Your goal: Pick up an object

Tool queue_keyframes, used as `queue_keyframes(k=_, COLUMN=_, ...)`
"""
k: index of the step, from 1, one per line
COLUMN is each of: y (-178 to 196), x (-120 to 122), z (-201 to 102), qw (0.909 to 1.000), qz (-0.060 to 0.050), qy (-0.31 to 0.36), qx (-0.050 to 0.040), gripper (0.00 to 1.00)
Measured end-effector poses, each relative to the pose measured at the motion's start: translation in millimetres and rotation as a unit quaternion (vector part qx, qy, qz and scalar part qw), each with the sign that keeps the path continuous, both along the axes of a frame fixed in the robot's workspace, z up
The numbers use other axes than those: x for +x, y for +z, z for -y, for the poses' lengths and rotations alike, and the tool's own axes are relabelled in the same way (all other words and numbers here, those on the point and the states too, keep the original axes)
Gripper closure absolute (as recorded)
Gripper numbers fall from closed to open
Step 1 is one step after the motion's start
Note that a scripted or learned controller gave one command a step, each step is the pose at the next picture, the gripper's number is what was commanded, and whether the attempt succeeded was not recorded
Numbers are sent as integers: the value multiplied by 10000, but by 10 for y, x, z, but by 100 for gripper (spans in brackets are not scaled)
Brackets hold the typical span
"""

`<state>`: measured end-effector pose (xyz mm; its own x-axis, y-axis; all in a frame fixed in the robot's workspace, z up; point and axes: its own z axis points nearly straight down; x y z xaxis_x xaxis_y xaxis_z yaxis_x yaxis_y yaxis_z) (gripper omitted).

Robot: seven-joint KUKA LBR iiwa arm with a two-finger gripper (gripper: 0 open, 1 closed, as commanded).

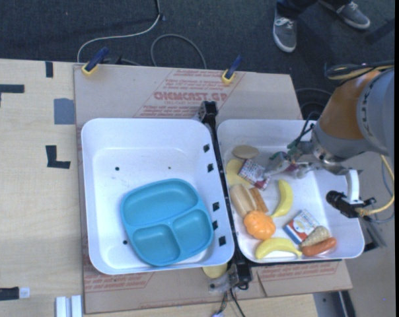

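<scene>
At the left of the frame, the left bin [97, 177] holds a blue divided plate [166, 222] in its lower middle. The right bin [355, 240] holds the food: a hot dog [247, 198] and an orange [259, 224] near its left wall, a banana [283, 198] in the centre, a second banana [277, 247] and a sausage [317, 246] along the lower edge. The end effector [287, 162] sits low in the bin's upper middle, just above the central banana; whether it is apart or together cannot be told.
</scene>
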<state>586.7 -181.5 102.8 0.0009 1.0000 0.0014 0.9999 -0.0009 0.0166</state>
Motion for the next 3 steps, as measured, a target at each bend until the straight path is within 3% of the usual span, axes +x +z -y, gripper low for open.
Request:
queue_keyframes(k=1, y=-162, x=-650, z=-44, qw=10000, qz=-52, qy=4, qx=-22, gripper=0)
queue_keyframes(k=2, y=-53, x=-628, z=-27, qw=10000, qz=-38, qy=2, qx=-41, gripper=100)
queue_keyframes(k=3, y=863, x=-816, z=-1022, qw=10000, qz=-61, qy=54, qx=10, gripper=100)
